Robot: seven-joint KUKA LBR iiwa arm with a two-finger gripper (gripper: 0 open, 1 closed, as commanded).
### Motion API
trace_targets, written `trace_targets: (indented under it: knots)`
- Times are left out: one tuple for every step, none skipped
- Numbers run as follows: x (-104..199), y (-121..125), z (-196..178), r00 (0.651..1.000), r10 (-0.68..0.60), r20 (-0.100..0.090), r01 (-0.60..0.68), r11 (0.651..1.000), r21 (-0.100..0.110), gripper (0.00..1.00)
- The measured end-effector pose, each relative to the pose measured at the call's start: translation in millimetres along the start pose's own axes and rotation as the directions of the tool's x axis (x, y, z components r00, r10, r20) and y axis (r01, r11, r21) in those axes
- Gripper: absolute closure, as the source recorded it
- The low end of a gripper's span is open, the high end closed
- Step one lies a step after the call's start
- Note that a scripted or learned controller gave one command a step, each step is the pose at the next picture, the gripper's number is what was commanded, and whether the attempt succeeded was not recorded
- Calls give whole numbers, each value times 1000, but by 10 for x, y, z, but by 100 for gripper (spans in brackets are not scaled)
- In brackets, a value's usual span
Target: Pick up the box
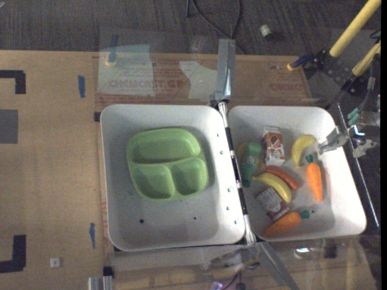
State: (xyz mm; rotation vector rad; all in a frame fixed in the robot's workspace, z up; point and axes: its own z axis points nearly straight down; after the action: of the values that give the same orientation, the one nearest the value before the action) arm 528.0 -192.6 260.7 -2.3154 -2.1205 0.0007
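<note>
I see gripper (331, 141) at right bin's (338, 222) upper-right rim, finger state unclear, short of juice box (273, 146) among toy fruit.

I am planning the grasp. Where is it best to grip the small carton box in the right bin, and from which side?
Probably from above, closing across the narrow width of the small carton box. It lies flat, its long axis running roughly up the view. A green toy is close on its left and a banana is on its right, so the fingers have little room.
</note>
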Motion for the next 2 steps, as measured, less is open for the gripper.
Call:
trace_targets:
  knots:
    - [85, -188, -509, 995, 104, 2, -104, 995, -4, 0]
    - [8, -34, -509, 892, 452, 1, -451, 892, -4, 0]
